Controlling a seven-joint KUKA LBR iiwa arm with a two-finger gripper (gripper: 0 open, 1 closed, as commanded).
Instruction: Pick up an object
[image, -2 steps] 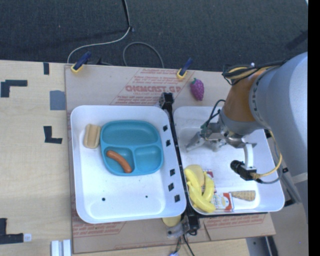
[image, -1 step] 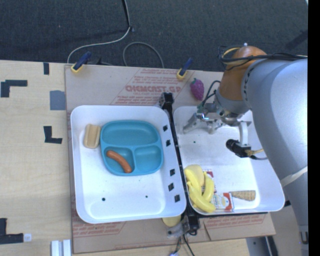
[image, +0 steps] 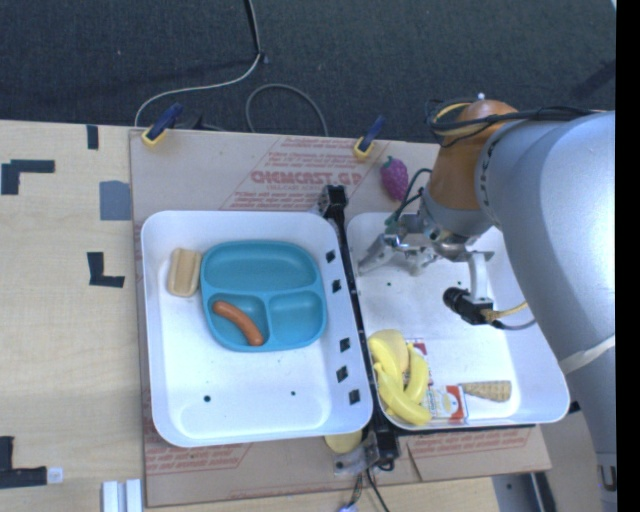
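My gripper (image: 396, 261) hangs over the far left corner of the right bin (image: 532, 352), open, with nothing between its fingers. Below it the bin floor is bare white. A bunch of yellow bananas (image: 399, 377) lies at the near left of this bin, well short of the gripper. Beside them are a red and white card (image: 452, 402) and a tan ice-cream cone (image: 487, 390). In the left bin (image: 180, 400), a blue divided plate (image: 268, 292) holds an orange sausage (image: 238, 322), with a tan bread piece (image: 183, 271) at its left.
A purple toy fruit (image: 394, 178) lies on the board outside the right bin's far edge, close to the arm's wrist. A black divider (image: 347, 300) runs between the bins. A black fitting on a yellow cable (image: 470, 305) hangs over the right bin's middle.
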